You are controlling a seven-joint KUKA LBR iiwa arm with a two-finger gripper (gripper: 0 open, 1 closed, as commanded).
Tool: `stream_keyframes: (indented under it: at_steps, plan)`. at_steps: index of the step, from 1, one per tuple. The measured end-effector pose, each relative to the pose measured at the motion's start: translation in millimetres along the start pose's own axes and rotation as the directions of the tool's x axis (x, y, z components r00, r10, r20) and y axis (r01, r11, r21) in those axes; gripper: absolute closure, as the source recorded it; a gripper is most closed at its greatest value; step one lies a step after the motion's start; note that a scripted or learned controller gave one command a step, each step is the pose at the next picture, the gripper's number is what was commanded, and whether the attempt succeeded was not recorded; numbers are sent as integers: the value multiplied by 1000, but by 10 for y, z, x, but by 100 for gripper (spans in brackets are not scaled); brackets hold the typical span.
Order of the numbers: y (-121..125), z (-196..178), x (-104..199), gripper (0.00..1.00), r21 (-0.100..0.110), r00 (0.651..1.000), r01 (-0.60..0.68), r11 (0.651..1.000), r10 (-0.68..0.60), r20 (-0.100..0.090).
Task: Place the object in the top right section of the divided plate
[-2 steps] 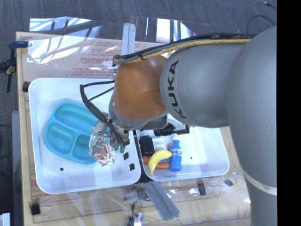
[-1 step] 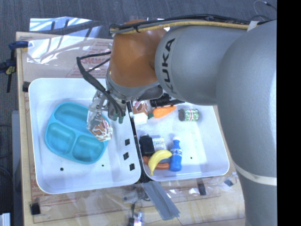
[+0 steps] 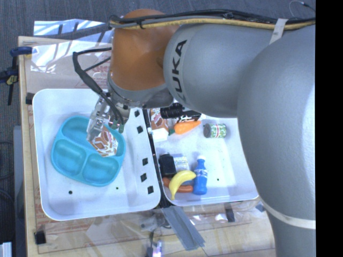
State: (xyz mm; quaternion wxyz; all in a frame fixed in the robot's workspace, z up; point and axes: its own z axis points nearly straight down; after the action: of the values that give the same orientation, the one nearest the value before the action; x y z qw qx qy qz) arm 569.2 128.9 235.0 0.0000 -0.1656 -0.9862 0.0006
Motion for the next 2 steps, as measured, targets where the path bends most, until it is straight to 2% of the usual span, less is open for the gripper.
stream_keyframes:
  at_steps: [1, 2]
  plan:
    - [-237, 441, -476, 100, 0, 981, 196, 981, -196, -1]
    - [-671, -260, -43, 100, -1, 968, 253, 968, -253, 2]
